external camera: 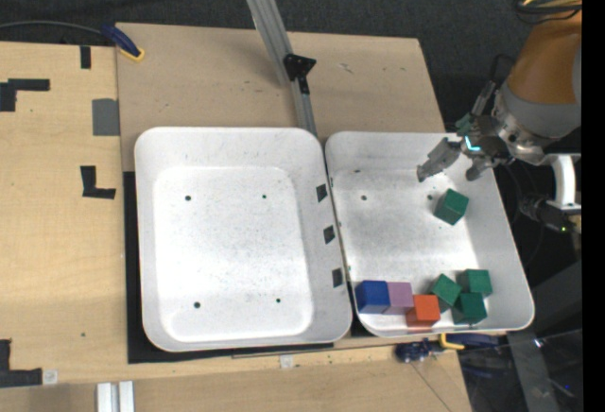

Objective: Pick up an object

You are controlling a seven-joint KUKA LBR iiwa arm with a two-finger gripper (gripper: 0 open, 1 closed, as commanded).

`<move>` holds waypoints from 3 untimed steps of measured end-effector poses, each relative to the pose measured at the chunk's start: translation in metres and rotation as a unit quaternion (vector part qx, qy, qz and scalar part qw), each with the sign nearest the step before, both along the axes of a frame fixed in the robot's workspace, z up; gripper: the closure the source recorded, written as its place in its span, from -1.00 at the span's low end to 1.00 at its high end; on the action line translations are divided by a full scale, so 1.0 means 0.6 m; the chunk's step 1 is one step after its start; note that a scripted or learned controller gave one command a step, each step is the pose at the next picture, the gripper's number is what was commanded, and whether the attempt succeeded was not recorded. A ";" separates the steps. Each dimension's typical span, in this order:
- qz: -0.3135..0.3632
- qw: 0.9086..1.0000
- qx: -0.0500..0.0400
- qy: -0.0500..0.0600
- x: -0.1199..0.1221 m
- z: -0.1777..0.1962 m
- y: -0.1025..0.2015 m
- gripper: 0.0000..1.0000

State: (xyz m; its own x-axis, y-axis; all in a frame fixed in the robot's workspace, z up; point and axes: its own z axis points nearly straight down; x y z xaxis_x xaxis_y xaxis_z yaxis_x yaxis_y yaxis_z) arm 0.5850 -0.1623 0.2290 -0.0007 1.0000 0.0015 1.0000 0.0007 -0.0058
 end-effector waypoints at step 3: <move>0.000 1.000 -0.001 0.000 0.007 -0.163 0.001 -1.00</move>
